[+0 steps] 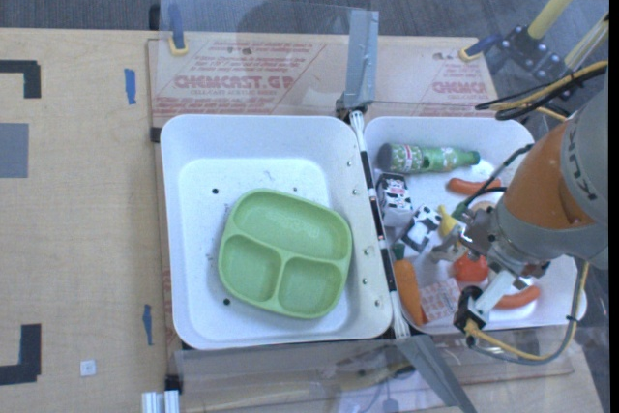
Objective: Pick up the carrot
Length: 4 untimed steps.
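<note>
In the camera view the carrot (407, 293) lies in the right bin (542, 138), in its front-left corner. It rests close against the left wall, the one it shares with the left bin (184, 208). Its long axis runs nearly along that wall, front to back, with the near end tipped slightly toward the bin's middle. A pale printed packet (441, 297) sits just beside it on the side away from the wall.

The gripper (453, 240) hangs over the middle of the right bin, at the end of the arm that reaches in from the right edge. How wide it stands I cannot tell, as the wrist and its fittings crowd that spot. Nothing is seen held in it.

The relation that matters is this: the carrot lies toward the front-left corner from the gripper, near but not under it. A red round thing (471, 268) sits close under the wrist. A black-and-white patterned toy (420, 232) lies just on the wall side of the gripper.

I judge the next move to be a short shift toward that corner. The closing line should be set across the carrot's length (that is, wall to packet). The wall leaves little room on one side, so a grab may catch the packet instead.
</note>
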Motion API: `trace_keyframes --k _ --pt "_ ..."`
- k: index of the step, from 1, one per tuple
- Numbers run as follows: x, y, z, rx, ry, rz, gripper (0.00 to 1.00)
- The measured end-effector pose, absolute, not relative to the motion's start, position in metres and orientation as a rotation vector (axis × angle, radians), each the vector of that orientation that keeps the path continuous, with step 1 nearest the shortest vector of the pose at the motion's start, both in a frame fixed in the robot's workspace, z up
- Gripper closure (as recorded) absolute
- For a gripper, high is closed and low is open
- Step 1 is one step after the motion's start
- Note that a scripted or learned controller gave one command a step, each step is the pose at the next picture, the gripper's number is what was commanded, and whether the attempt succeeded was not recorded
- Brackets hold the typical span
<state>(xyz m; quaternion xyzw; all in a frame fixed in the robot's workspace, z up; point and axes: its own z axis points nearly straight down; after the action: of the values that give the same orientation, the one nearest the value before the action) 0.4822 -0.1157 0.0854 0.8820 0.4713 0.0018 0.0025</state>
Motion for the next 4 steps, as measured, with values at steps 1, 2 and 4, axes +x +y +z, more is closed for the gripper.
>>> trace_keyframes --k 1,2,4 --pt "0.485 -0.199 0.086 2.777 1.505 0.015 0.0" --pt "0.482 -0.2 0.092 2.78 1.495 0.002 0.0" --pt "0.481 -0.209 0.125 2.799 1.445 -0.012 1.0"
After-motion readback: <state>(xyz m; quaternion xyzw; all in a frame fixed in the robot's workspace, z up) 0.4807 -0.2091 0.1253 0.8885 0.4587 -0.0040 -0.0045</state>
